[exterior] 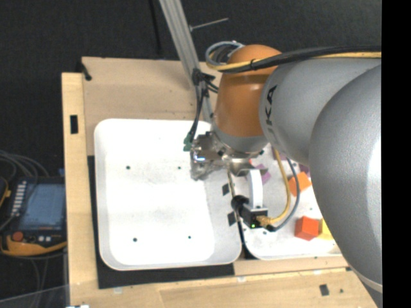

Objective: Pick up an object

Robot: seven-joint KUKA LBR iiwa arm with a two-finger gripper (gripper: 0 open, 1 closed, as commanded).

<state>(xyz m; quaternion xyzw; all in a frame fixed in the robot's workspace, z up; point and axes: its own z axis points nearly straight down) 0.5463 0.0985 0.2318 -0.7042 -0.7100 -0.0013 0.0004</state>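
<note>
While the large grey robot arm [334,140] with its orange band covers most of the right half of the frame, it reaches in over the light wooden surface [128,88], which fills the centre and lower part against a dark floor. On that surface sit two shallow white plastic bins. The left white bin [154,191] takes up the middle of the frame and shows bare white floor with a few small dark dots. The right white bin [282,246] lies at lower right, mostly hidden under the arm.

At the far left edge, off the surface, rests a grey and orange handheld control pendant [35,217] with cables.

Just right of centre, the claw [205,159] hangs below the orange band, over the right edge of the left bin; whether it is released or clenched cannot be told from this angle, and nothing can be seen between its tips.

In the right bin, at lower right, a small orange block [308,228] with flat faces lies loose, with another orange piece [298,183] just above it and a pale pink scrap nearby.

Judging by this, the pick appears not yet done: the block sits apart from the claw, so approach, grip and lift all remain.
</note>
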